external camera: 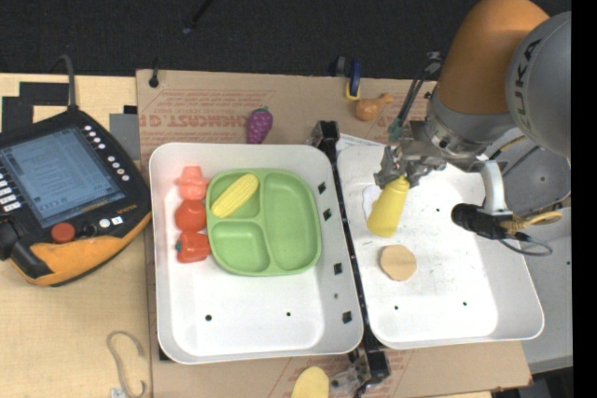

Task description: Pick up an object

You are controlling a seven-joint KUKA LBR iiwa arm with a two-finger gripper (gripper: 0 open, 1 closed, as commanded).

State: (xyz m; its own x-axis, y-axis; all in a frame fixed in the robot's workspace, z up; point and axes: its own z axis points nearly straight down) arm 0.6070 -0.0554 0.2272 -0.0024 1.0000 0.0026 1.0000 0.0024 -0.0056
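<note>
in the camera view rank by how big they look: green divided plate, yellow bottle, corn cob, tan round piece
1. green divided plate, clearly the largest
2. yellow bottle
3. corn cob, close to the bottle in length but slimmer, so this order is unsure
4. tan round piece, smallest

Just under the pincer (403,165) stands a yellow bottle (388,208), with a tan disc (398,263) below it. Both bins (466,312) are white. Left lie a green plate (266,224), yellow corn (233,195) and red-orange toys (190,215).
</note>
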